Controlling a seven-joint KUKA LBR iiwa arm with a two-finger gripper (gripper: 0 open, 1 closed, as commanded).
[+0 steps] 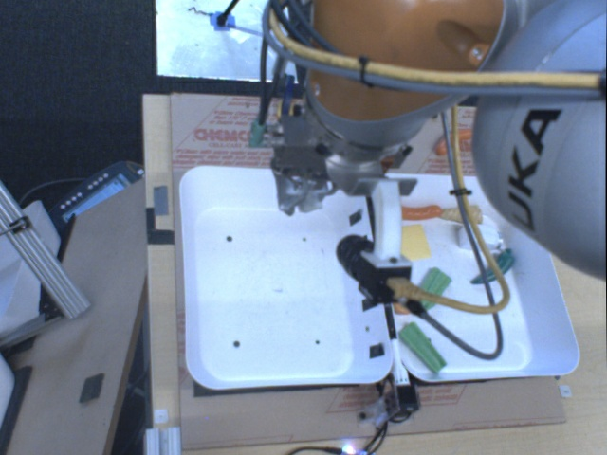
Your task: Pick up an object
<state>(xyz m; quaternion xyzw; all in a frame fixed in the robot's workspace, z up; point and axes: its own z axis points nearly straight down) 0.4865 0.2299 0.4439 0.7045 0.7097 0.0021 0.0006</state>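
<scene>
Left bin is bare; tool hangs over its back edge, can't tell its opening or any load (wrist blocks it). Candidates sit right of the divider: yellow block, green blocks. Approach step; next, traverse right, descend.

A robotics lab, by the look of it: a big arm trailing cables over two white bins on a cardboard-covered bench (aluminium rail alongside).
</scene>
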